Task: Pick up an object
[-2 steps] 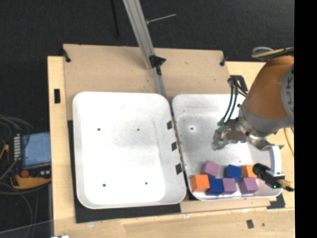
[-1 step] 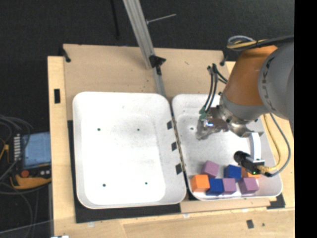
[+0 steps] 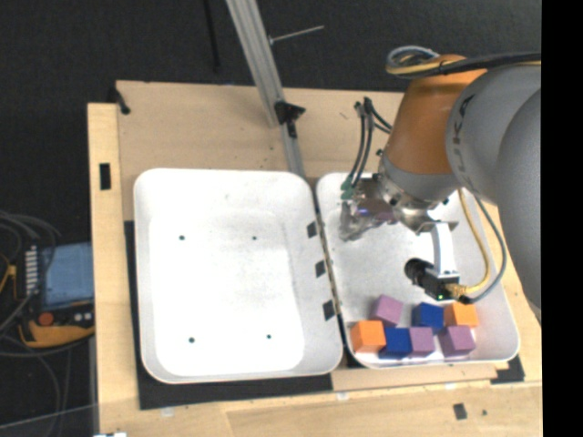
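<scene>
Above right bin (image 3: pixel 364 271), hovering claw (image 3: pixel 355 218), state impossible to tell; nothing visibly lifted; blocks (image 3: pixel 414 328) lying clustered at near edge, pick remaining.

Bare floor is seen across the left bin (image 3: pixel 228 262). In the right bin (image 3: pixel 383 262), the near end is crowded by clustered blocks (image 3: pixel 414 328); its far end is taken up by the arm (image 3: pixel 437 144), with open floor between them.
</scene>
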`<state>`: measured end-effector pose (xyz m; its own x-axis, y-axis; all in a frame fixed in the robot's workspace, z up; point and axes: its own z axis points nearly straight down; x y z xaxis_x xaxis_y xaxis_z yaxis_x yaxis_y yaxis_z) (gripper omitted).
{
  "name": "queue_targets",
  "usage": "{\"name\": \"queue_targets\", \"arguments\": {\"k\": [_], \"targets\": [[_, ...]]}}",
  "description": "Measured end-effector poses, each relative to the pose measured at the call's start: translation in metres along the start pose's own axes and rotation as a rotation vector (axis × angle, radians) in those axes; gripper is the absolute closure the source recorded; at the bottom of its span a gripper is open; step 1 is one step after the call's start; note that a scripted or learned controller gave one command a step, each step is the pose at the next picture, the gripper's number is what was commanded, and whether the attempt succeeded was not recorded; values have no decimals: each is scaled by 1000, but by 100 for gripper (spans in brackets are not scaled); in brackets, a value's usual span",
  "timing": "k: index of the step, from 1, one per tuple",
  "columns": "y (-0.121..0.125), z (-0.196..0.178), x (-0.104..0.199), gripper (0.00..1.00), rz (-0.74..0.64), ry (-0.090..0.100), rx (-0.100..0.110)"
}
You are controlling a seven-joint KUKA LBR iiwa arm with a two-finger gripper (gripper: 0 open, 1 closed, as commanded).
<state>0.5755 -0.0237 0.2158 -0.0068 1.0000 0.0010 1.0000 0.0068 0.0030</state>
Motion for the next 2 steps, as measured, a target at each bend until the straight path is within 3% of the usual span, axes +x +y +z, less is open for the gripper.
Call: {"name": "queue_targets", "arguments": {"k": [1, 2], "targets": [[25, -12, 54, 100, -2, 1, 0], [58, -22, 89, 100, 0, 1, -1]]}}
